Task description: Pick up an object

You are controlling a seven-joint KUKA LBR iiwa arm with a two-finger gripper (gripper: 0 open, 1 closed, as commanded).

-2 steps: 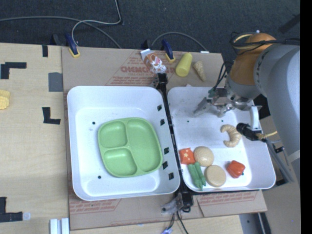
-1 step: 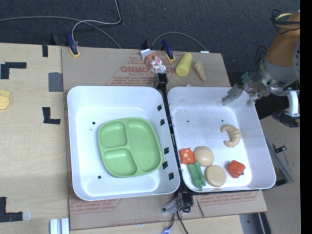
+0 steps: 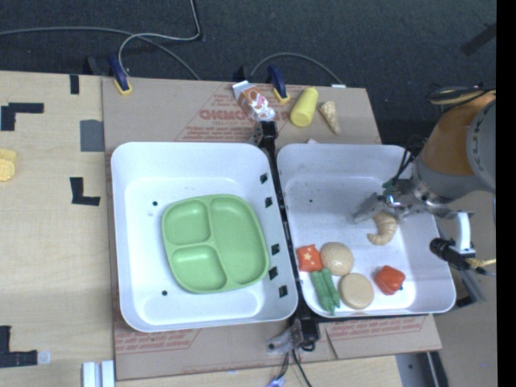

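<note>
Hovering low in the right bin (image 3: pixel 419 156), the gripper (image 3: pixel 379 208) stood with fingers apart, a croissant (image 3: pixel 384 229) just below it, untouched.

Yellow cylinder (image 3: pixel 304 107) & beige cone-like piece (image 3: pixel 330 117) lie near each other on cardboard (image 3: pixel 185 119) behind the bins, small printed packet (image 3: pixel 253 101) to their left. Black cable (image 3: pixel 161 35) loops across dark floor.

A divided tray (image 3: pixel 214 243) lies in the left bin (image 3: pixel 129 216); food pieces (image 3: pixel 347 276) in the right bin (image 3: pixel 322 168).
</note>
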